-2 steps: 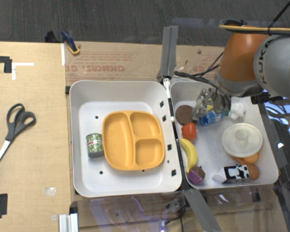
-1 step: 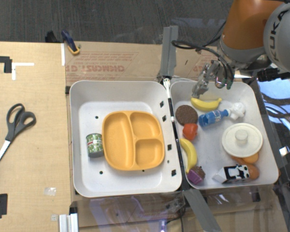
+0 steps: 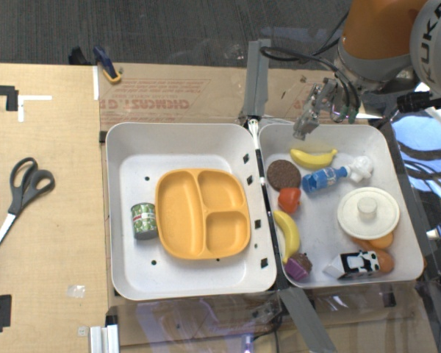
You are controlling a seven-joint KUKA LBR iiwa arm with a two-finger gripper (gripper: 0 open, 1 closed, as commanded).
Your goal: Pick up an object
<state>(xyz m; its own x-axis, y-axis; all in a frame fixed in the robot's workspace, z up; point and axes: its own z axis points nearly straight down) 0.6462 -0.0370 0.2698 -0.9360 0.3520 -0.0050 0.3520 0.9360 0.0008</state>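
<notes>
Camera view puts my hand point(image 3: 306, 127) over the far edge of the right bin point(image 3: 398, 197), hanging above the rim with nothing between its fingers point(image 3: 301, 129); how wide they stand I cannot tell at this angle. The nearest pick is the upper banana point(image 3: 313, 157), lying just below and a touch to the right of my hand in this view, on the bin floor. Its long axis runs roughly across the bin, left to right, with a slight curve. Beside it, nearer the camera, lie the brown disc point(image 3: 284, 173) and the blue bottle point(image 3: 325, 178). I judge a short descent toward the camera would reach the banana.
</notes>
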